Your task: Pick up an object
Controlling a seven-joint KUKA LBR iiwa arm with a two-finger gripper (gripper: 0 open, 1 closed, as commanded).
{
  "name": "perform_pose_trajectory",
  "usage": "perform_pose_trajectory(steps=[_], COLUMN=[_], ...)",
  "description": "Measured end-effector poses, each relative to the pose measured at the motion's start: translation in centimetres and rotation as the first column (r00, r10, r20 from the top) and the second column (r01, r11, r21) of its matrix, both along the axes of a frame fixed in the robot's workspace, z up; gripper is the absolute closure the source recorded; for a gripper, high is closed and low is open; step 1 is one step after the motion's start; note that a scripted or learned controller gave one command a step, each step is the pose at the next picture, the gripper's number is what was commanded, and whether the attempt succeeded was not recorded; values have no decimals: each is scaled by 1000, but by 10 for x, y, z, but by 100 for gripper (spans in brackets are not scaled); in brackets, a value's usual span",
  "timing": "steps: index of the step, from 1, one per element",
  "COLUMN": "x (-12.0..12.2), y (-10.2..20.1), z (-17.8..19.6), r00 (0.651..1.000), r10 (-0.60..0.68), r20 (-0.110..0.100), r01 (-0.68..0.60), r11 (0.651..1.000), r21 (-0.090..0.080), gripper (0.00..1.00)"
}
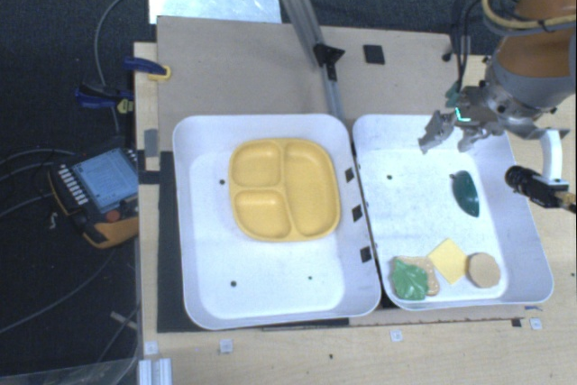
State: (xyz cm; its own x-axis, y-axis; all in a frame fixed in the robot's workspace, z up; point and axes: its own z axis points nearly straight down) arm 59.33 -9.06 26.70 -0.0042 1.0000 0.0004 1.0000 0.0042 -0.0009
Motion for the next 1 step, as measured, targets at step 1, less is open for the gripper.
perform_pose_trajectory(steps=[1], x=[1], y=[0], z=[1], r00=[1000], r10=[0], r20=[3], r01=[0], r11=[1000], r21=[0], gripper=[0])
